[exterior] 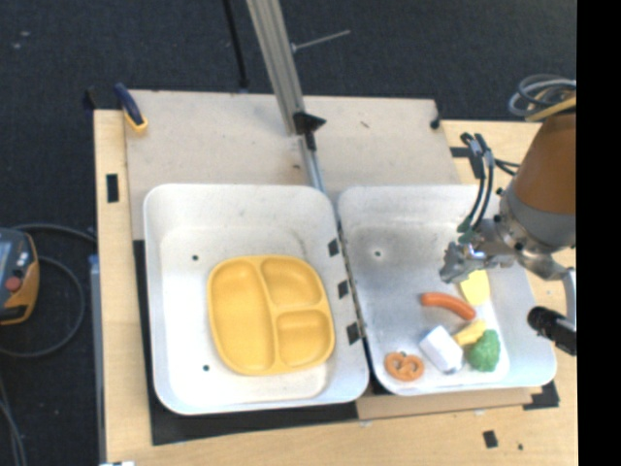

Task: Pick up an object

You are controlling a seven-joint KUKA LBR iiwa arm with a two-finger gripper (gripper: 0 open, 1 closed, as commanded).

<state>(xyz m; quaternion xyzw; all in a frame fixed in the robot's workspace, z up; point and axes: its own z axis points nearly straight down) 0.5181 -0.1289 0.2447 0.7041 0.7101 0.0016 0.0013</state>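
Observation:
In the right bin lie several small items at the near right: an orange sausage-shaped piece, a yellow block, a white block, a green broccoli-like piece, a small yellow piece and an orange pretzel. My gripper hangs over the right bin, just above and left of the yellow block. Nothing shows between its fingers.
The left bin holds a yellow divided plate. A metal post rises behind the bins. A blue-and-yellow tool lies at the bench's far left corner. Cables hang by the arm's wrist.

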